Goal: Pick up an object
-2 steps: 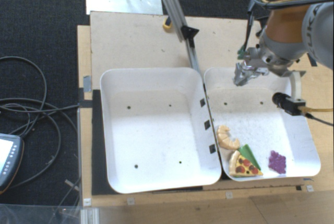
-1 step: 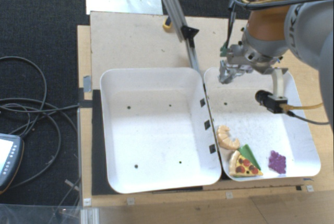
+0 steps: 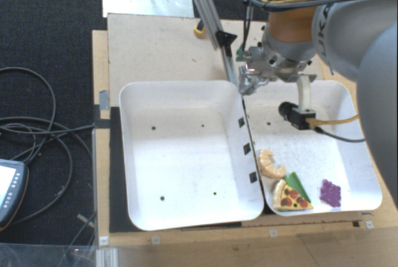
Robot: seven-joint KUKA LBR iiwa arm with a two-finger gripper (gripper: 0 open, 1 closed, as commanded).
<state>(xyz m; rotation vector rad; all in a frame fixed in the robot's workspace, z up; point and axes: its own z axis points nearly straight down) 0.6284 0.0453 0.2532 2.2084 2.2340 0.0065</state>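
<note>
Purple knobbly grapes (image 3: 331, 193) near a triangular pizza slice (image 3: 291, 196).

arm (image 3: 348, 17) cut off by top and right edges, hides far rim of right bin (image 3: 339, 135), upper right. gripper (image 3: 249, 82) blurred, details unreadable. screen device (image 3: 9, 190) cut by left edge, lower left. green piece (image 3: 298, 184) half under pizza toy (image 3: 290, 197)

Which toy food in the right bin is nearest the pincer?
The beige plastic croissant-shaped toy; the triangular pizza slice and purple grape bunch lie farther forward.
</note>
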